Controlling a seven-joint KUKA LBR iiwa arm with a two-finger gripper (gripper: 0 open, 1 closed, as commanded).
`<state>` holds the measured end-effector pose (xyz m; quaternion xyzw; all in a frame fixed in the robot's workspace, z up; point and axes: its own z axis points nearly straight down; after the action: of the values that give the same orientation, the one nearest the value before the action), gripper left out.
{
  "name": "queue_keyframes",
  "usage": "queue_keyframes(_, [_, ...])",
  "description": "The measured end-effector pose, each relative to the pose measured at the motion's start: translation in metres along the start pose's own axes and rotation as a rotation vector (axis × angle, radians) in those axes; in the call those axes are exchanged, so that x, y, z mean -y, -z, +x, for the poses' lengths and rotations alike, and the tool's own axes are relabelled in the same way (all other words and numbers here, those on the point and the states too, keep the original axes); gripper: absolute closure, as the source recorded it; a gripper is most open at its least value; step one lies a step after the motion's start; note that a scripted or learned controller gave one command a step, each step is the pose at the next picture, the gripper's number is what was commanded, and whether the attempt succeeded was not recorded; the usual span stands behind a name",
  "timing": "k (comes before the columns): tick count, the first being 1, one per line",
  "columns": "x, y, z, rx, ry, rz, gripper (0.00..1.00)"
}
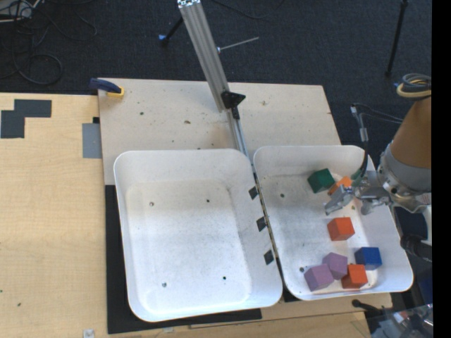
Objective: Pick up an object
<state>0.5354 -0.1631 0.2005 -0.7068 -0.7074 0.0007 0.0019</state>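
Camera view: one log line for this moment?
gripper: over right bin, beside green block | grasp: none seen | red block below | left bin: untouched

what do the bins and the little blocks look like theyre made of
Bins: likely thin moulded plastic, white, with rounded rims and a faint sheen, speckled with dark marks. Blocks, such as the green one and the blue one: matte, solid colour, soft-edged cubes; could be foam or painted wood, hard to tell.
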Motion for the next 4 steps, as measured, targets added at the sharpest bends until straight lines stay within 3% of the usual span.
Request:
queue_keyframes(1, [0.000, 0.000, -0.001, 0.000, -0.003, -0.001, 0.00])
queue_keyframes(2, [0.004, -0.050, 0.009, -0.001, -0.002, 0.005, 0.00])
queue_keyframes(3, [-0.001, -0.079, 0.006, 0.008, -0.004, -0.020, 0.00])
queue_keyframes(4, [-0.002, -0.070, 0.005, 0.009, -0.009, -0.022, 1.00])
